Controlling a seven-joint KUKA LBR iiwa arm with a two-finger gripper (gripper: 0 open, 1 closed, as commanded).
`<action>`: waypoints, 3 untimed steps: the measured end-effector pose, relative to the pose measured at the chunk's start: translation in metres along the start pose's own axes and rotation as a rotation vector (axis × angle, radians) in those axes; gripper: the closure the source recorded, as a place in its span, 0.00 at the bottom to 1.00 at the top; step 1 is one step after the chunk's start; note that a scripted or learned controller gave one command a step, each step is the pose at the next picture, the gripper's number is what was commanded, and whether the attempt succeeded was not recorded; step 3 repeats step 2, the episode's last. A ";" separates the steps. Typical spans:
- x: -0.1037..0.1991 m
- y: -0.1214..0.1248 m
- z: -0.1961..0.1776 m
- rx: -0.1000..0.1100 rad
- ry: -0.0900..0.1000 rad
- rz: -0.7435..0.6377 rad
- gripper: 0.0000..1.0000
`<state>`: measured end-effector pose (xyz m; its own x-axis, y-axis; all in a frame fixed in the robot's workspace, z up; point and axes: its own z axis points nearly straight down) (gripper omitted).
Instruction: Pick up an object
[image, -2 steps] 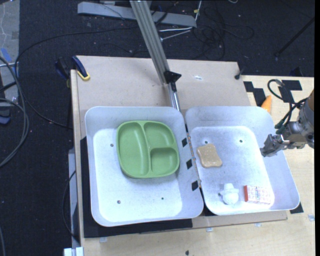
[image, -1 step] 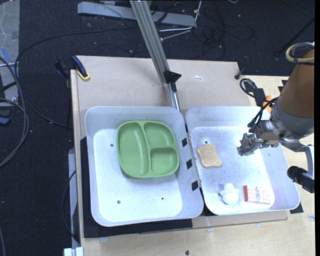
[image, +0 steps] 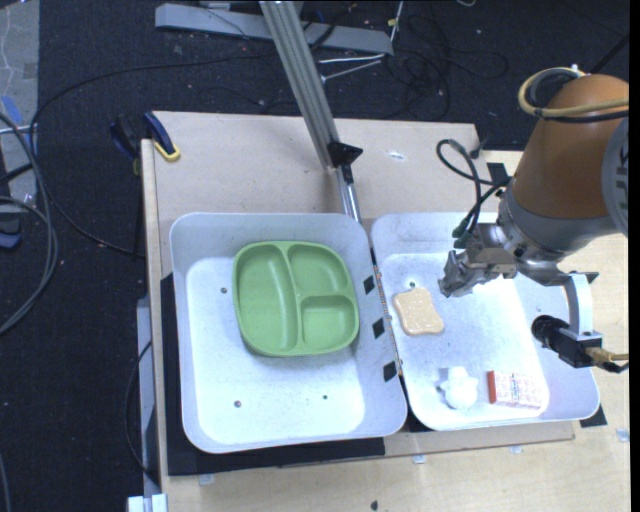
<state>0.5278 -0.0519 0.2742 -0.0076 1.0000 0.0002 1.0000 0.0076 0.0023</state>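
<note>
Two shallow white bins sit side by side on a pale worktop (image: 250, 160). The left bin (image: 200, 390) carries a green divided tray (image: 296, 298), lying flat toward its far half, with one long compartment on its left side and two smaller ones on its right. The right bin (image: 560, 400) carries three loose things: a tan slice of toast (image: 418, 312) lying flat near the bin's left wall, a small white lump (image: 459, 388) near the bin's near edge, and a red-and-white packet (image: 516, 390) just to the right of that lump, close to it but apart.

The grey arm with its orange band (image: 575, 135) reaches in from the right and its gripper (image: 462, 277) hangs over the far-left part of the right bin, just to the far-right of the toast. Whether the jaws are apart or together cannot be told from this angle, and nothing is seen between them. The toast, the lump and the packet all lie on the bin floor.

A slanted metal post (image: 305, 80) rises from the worktop at the bins' far side, between them. A blue and yellow clamp (image: 160, 137) grips the worktop's far-left corner.
</note>
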 end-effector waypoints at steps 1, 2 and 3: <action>0.046 0.010 0.006 0.002 0.000 0.000 1.00; 0.104 0.031 0.024 0.002 0.001 0.000 1.00; 0.104 0.031 0.024 0.002 0.001 0.000 1.00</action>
